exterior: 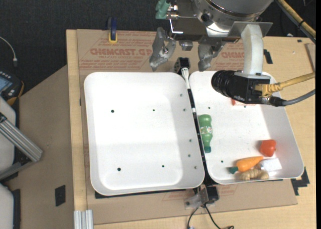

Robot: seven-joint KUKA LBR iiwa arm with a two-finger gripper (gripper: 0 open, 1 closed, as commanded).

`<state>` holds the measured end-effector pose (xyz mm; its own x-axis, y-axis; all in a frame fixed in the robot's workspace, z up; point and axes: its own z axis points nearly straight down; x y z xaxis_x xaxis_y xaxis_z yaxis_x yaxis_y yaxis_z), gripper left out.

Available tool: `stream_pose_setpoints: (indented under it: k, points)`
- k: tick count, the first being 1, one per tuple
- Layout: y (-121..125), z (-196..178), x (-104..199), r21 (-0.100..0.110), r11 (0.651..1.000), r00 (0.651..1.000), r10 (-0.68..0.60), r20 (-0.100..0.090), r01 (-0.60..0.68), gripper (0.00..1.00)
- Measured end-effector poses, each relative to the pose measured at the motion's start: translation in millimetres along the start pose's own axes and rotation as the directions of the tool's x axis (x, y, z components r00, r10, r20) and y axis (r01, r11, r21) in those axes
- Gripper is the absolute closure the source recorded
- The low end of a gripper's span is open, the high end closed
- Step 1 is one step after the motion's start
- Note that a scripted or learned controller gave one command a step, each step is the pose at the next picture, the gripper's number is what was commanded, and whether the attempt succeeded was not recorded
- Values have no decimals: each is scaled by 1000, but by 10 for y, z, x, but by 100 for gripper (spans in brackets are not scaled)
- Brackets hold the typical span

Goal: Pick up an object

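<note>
Gripper (183,55) is hovering top centre, fingers spread apart, gripping nothing. It's looking parked above the bins' back edge. Targets are sitting in the right bin (235,133): green bottle (204,132) hugging the left wall, carrot (249,163) and red ball (268,147) crowding lower right.

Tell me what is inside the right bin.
The right bin holds a green bottle by its left wall, plus a red piece, a carrot, a beige root and a white block near the front. The arm covers its far end; anything there is hidden.
</note>
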<state>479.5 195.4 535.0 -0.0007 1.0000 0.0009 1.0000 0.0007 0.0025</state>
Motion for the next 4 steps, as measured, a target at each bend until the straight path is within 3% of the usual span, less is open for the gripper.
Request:
stream_pose_setpoints:
  k: [1, 2, 3, 4]
  points:
    - [-7, 363, -201, 9, 1000, 1000, 4, 3, -4, 0]
    - [0, 235, -188, 2, 1000, 1000, 2, 0, -2, 100]
    - [-7, 101, 320, -1, 1000, 1000, -5, -2, 5, 100]
    - [-25, 1993, -7, 21, 1000, 1000, 5, 9, -5, 100]
